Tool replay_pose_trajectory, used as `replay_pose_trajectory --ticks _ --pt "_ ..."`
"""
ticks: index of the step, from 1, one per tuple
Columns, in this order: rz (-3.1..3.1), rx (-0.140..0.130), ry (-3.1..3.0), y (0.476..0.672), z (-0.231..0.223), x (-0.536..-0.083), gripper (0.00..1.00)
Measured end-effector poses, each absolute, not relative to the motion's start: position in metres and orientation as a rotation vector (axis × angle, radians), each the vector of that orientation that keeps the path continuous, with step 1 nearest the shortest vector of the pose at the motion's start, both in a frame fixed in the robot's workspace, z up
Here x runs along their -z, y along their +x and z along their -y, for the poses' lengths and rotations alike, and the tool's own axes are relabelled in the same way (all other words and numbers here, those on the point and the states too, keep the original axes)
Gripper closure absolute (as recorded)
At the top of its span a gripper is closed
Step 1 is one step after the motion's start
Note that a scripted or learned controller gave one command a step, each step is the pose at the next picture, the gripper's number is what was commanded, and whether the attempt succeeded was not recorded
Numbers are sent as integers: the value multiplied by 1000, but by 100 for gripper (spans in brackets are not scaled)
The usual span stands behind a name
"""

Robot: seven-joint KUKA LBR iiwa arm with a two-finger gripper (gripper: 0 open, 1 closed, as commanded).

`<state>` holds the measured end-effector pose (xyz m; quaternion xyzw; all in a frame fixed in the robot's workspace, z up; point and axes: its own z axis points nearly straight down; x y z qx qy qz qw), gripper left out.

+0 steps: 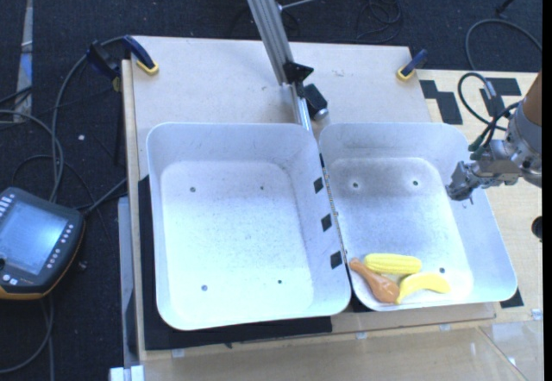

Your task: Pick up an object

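Three small toy foods lie together at the front edge of the right bin (379, 146): a yellow corn cob (393, 264), a yellow banana (423, 285) and an orange spoon-shaped piece (377, 282). My gripper (461, 184) hangs over the right bin's right rim, well behind and to the right of the toys. Nothing shows between its tips, and its small dark end is too unclear to read.
The left bin (172, 146) sits beside the right one, with a raised divider (326, 198) between them. A slanted metal pole (267, 13) rises from behind the bins. A handheld pendant (30, 241) lies on the floor to the left, with cables around it.
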<state>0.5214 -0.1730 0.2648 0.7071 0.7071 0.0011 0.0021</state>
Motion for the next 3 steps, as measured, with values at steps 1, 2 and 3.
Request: replay_pose_trajectory --ticks 1,2,3 --pt "-2228 -1 2216 530 116 -263 100" --pt "-2228 0 2217 526 61 -248 100" --pt "-2226 0 2218 523 18 -241 100"
